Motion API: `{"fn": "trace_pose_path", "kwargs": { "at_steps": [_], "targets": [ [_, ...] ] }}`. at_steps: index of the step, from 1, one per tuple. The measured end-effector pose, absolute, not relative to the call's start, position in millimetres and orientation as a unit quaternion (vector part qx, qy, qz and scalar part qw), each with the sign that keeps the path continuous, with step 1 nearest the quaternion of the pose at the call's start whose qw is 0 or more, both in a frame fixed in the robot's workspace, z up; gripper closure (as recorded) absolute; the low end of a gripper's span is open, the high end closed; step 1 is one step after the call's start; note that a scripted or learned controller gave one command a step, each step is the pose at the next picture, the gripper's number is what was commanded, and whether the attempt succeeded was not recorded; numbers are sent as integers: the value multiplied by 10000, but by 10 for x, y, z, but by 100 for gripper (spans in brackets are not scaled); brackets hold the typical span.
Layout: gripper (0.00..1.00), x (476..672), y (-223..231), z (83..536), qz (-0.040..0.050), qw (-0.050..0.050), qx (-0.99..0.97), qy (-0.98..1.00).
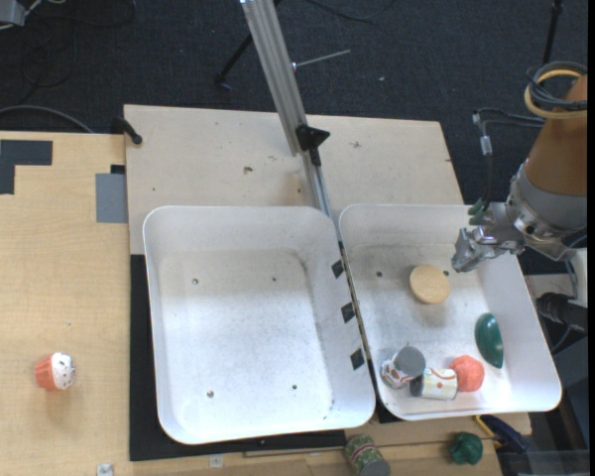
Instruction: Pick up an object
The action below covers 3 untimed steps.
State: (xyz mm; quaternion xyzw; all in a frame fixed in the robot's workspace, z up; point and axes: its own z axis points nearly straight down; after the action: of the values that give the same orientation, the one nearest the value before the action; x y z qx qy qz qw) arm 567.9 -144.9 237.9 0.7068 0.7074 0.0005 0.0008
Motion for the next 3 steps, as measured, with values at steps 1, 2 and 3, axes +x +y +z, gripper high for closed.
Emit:
{"fn": "trace_pose_path", "kwargs": {
  "at_steps": [1, 2, 3],
  "targets": [
    [100, 5705, -893, 2451, 4, -14, 7054, 7088],
    [100, 5824, -375, 2505, 2, -14, 7053, 7089],
    [100, 5886, 130, 2545, 0, -13, 7055, 7087]
  ]
}}
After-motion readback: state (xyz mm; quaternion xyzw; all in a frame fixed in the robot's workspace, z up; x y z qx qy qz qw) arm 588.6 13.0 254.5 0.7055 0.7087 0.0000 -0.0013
